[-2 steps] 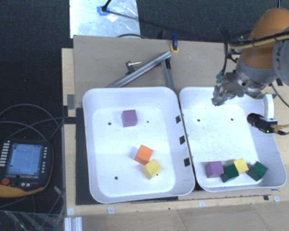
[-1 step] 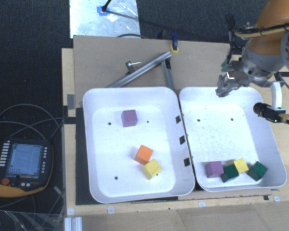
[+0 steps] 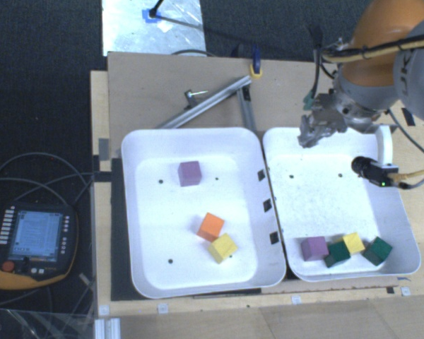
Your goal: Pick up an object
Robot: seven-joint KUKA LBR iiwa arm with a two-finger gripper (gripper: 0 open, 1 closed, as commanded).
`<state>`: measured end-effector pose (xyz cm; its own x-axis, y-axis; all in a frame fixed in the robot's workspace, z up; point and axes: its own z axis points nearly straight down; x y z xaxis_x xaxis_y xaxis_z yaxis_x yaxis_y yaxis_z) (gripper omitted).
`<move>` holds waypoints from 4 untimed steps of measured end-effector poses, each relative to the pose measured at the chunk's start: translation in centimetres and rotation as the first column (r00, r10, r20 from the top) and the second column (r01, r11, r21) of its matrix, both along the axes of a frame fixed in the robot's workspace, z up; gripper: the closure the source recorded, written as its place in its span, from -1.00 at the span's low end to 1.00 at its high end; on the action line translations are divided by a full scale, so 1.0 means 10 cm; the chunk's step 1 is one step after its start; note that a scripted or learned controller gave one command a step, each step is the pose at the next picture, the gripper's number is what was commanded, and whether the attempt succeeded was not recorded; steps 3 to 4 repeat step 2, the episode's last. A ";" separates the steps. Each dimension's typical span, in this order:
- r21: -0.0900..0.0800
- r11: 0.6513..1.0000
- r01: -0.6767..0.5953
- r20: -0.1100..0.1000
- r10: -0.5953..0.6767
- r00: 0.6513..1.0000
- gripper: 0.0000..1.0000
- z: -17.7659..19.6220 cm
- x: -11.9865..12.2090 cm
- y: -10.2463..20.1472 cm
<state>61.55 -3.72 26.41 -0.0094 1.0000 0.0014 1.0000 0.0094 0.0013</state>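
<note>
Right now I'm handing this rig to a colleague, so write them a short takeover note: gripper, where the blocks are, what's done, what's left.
Gripper: over the far edge of the right bin, nothing visibly held; finger state unclear.
Left bin: purple cube toward the far side; orange cube and yellow cube touching near the middle.
Right bin, near edge: a row of purple block, dark green block, yellow block, second green block.
Done: no pick yet.
Left: choose a block, descend, grasp, lift.
</note>
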 end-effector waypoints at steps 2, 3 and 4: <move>0.000 1.000 0.000 -0.003 0.000 1.000 1.00 -0.09 -0.38 0.92; 0.000 1.000 0.000 -0.003 0.000 1.000 1.00 -0.09 -0.38 0.92; 0.000 1.000 0.000 -0.003 0.000 1.000 1.00 -0.09 -0.38 0.92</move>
